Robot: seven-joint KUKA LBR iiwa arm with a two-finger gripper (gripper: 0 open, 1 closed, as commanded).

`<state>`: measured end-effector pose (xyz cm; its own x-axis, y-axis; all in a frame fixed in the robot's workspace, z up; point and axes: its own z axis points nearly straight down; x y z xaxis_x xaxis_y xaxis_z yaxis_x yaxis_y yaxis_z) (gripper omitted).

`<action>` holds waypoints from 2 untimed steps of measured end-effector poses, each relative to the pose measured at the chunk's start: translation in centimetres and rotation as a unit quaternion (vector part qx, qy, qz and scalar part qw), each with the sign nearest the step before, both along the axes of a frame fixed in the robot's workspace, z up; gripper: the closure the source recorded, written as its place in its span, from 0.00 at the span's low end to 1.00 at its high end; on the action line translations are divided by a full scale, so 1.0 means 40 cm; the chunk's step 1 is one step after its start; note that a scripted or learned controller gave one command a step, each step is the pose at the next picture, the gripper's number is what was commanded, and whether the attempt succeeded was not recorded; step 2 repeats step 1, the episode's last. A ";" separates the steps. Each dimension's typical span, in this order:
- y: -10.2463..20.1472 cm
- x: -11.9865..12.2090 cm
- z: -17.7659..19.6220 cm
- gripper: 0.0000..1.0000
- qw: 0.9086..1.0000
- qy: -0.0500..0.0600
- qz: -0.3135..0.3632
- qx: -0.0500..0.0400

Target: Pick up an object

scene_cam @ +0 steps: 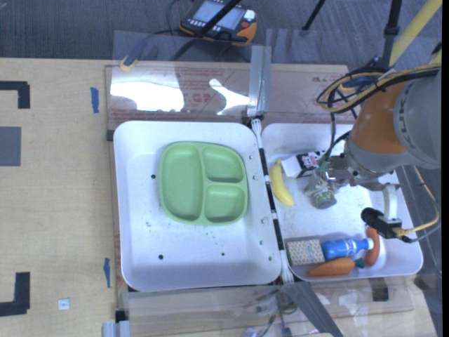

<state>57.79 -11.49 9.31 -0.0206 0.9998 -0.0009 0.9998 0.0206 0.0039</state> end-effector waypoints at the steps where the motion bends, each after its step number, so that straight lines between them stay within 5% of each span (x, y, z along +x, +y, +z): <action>1: 0.001 0.151 0.186 1.00 0.997 0.003 0.082 0.000; 2: 0.001 0.151 0.186 1.00 0.997 0.003 0.082 0.000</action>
